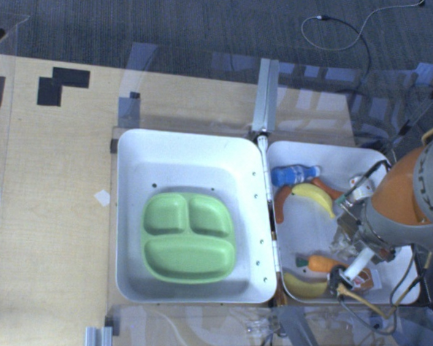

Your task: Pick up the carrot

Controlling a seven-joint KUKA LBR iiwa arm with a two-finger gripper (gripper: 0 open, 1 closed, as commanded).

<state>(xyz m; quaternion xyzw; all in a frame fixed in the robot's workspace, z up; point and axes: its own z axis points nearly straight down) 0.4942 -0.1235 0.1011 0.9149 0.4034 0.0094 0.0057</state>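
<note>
carrot [323, 264] is lying flat in the right bin [327, 150], down toward the near edge, w/ its pale end pointing left. just below it is a banana [305, 285], close enough that they look like they're touching or nearly so. that's prob the annoying bit imo: anything coming down sloppy could nudge the banana too.

further up the same bin there's a second banana [314, 196], a blue bottle [295, 173] above that, and a reddish curved piece [279, 203] by the left wall. all well apart from the carrot, so no trouble there.

the tool [346, 239] hangs just above and to the right of the carrot, arm [405, 191] reaching in from the right. looks lined up for a drop onto the carrot's thick end, my guess anyway. honestly can't tell if the tool is spread or pressed together, it's blurry and the wrist covers part of it. nothing visibly pinched in it, and can't tell if it's touching the carrot.

left bin [127, 200] just has a green divided plate [189, 236], sitting out of the way on the surface [54, 195].
</note>
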